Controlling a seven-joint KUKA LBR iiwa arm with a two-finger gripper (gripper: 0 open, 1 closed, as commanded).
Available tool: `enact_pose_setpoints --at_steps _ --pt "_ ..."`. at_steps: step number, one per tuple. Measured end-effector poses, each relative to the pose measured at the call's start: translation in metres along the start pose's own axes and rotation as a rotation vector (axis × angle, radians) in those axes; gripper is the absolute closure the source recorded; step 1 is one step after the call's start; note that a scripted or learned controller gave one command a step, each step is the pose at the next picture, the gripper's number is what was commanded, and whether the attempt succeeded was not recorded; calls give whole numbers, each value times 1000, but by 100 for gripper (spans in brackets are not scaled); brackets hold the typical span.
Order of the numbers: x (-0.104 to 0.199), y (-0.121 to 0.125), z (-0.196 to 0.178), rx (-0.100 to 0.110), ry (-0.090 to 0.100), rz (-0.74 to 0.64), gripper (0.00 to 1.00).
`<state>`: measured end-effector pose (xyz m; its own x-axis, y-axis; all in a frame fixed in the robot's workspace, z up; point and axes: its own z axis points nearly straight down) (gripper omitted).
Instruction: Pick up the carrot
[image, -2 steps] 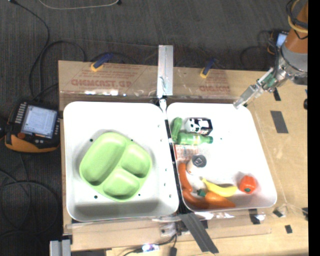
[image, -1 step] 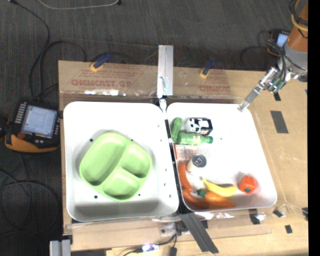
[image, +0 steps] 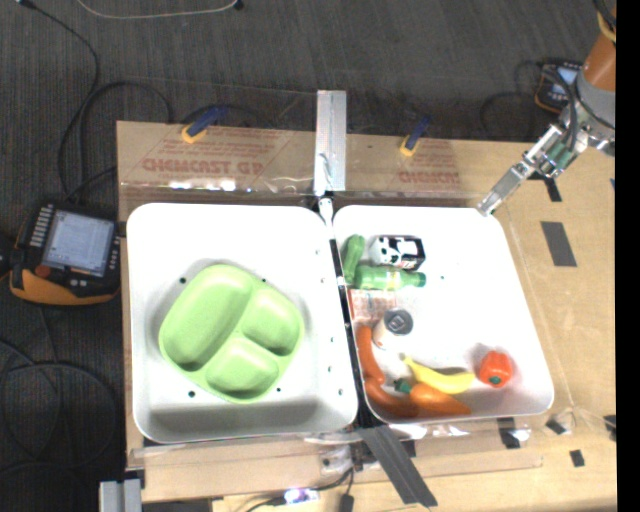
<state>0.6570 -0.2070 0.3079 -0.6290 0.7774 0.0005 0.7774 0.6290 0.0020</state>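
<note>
Your end effector (image: 497, 200), grip state impossible to tell, hangs off the bin's corner, leaving the carrot (image: 395, 392) far below-left, wedged under the banana (image: 440, 378).

The arm (image: 598, 75) enters at the far right, its orange band at the frame's edge. The gripper (image: 492, 205) slants down and leftward, its slim tip low and extended.

arm (image: 598, 75): cut off at top-right edge | carrot (image: 400, 395): partly under banana (image: 440, 377) | fingers: too small to tell
</note>
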Motion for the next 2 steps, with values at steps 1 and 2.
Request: enact_pose_setpoints --at_steps 1,2 --pt "-6 -18 39 3 -1 -159 0" --pt "33 -68 58 4 0 -191 0"
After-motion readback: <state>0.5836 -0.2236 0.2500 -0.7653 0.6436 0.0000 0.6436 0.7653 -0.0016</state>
